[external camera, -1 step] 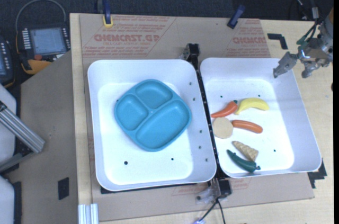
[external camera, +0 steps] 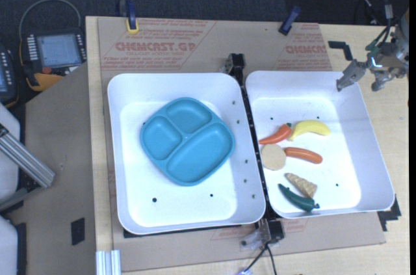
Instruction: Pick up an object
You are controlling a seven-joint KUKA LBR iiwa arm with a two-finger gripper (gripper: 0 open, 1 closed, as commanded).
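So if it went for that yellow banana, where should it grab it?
Probably across the middle of the banana, coming straight down from above. It lies flat, its narrow curved body running left to right, so fingers could close front to back. Its left tip touches the orange carrot; the middle is freer.

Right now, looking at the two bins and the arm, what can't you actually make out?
- Gripper: sits at the camera view's right edge above the right bin's corner; the arm behind it is cut off by the edge.
- Dark green item: too small to identify; one end tucks under the tan wedge.
- Round tan piece: no detail to tell what food it is.
- Blue divided plate: hides the left bin's floor beneath it.
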